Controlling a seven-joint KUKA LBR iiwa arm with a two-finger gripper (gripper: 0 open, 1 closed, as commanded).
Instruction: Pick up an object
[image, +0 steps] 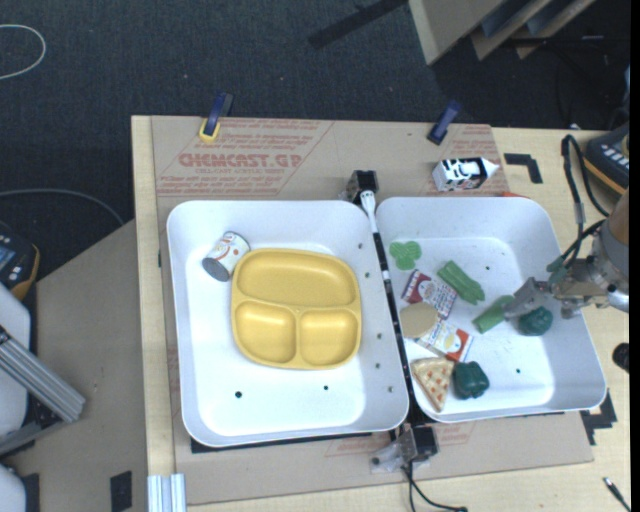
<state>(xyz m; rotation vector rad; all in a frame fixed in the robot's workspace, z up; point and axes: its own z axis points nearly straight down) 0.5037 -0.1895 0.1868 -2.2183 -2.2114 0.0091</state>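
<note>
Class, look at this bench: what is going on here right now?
A grey robot arm reaches in from the right, over the right bin. Its tool sits low among the toy food there, right by a dark green round piece and a green stick-shaped piece. Whether it holds anything is unclear. The left bin holds a yellow divided tray and a small can lying on its side. Nothing appears lifted yet.

arm (618, 235): pale grey rounded casing | wrist: grey metal block with dark fittings | cable (577, 190): thin, black, looping alongside | end effector (524, 298): grey, slim, metallic
</note>
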